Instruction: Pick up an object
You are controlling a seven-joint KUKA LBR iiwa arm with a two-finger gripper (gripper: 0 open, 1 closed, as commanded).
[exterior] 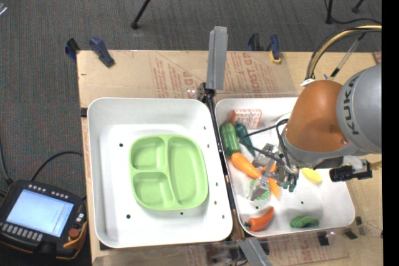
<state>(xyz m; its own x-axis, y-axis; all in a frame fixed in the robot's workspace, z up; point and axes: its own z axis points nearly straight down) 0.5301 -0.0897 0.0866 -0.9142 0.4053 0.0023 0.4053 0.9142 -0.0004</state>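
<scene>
Probably light, stiff, slick plastic: carrot [244,165] lying in right bin [336,205], just beside gripper [272,179]. Best taken across thick middle, not tapered tip. Cannot tell gripper's state. Cucumber [228,137] and pepper [260,220] close by.

green divided plate [168,172] in left bin [103,134]

The arm [336,124] runs off the right edge of the frame and covers the right-hand bin [340,212] along its upper right. At the pincer [269,180], metal parts and orange toy pieces overlap too tightly to tell whether anything sits between the fingers. At lower left, the handheld screen unit [40,218] is cut by the frame's edge.
</scene>
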